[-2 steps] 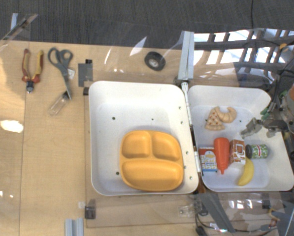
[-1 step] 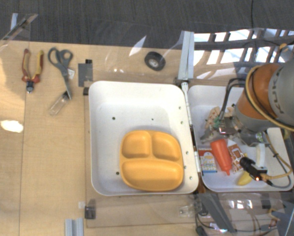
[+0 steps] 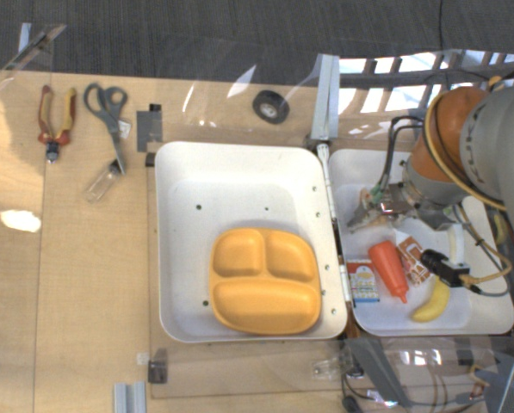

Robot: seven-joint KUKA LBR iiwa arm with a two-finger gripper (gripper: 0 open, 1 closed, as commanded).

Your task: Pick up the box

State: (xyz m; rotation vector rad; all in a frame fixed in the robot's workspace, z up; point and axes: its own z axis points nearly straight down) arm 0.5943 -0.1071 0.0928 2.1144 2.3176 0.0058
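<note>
Camera view: box [image 3: 364, 282], label unreadable

Yellow tray [image 3: 265, 280] (left bin), pliers [image 3: 54, 120], scissors [image 3: 108, 113].

We see 2 white bins [image 3: 239, 157] of smooth, faintly glossy plastic on a bench [image 3: 67, 274] of pale matt wood, and the left bin holds a yellow-orange tray [image 3: 265, 280] of smooth plastic with a soft sheen. In the right bin the small box [image 3: 363, 281] looks like printed card, beside a glossy orange plastic bottle [image 3: 388, 269]. At the far left, the pliers [image 3: 52, 120] and scissors [image 3: 108, 114] show dull metal.
</note>
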